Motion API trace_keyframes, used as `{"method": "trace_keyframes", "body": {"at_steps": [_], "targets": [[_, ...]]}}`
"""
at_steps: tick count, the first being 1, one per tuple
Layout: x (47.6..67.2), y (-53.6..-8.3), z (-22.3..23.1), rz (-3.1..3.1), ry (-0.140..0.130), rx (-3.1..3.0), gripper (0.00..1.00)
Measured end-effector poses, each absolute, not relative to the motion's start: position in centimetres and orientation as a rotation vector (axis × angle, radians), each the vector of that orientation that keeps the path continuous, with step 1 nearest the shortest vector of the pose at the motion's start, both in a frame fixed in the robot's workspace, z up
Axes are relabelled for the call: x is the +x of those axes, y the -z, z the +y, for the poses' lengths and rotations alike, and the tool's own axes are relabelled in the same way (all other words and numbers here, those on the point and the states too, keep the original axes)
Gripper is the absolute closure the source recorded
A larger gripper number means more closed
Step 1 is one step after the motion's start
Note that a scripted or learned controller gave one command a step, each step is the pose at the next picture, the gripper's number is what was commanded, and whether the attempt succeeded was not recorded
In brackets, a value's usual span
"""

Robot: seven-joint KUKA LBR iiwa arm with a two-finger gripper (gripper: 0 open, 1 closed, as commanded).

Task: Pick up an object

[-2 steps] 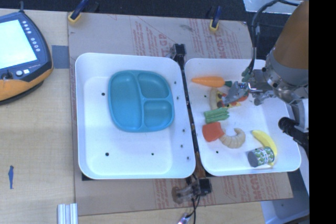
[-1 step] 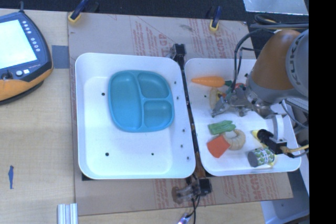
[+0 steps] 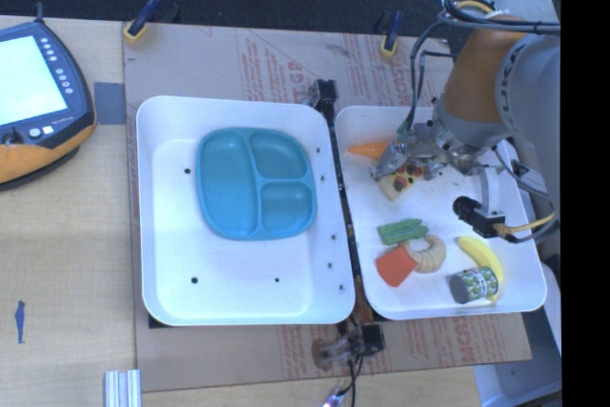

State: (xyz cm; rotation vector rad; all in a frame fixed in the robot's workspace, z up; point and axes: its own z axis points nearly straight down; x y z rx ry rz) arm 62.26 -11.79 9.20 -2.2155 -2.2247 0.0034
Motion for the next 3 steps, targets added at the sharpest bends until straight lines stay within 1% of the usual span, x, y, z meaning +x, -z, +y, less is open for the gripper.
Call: {"method": "trace_keyframes", "body": {"at_steps": [1,2,3], "targets": [[62.3,-10.3,-11.9,-2.226,-0.006,-2.214,1.0],[62.3,-10.3,-11.9,-2.227,-0.007,-2.214,0.0],[62.3,-11.3,-12.0,-2.226,-0.009,-2.214,1.0]]}}
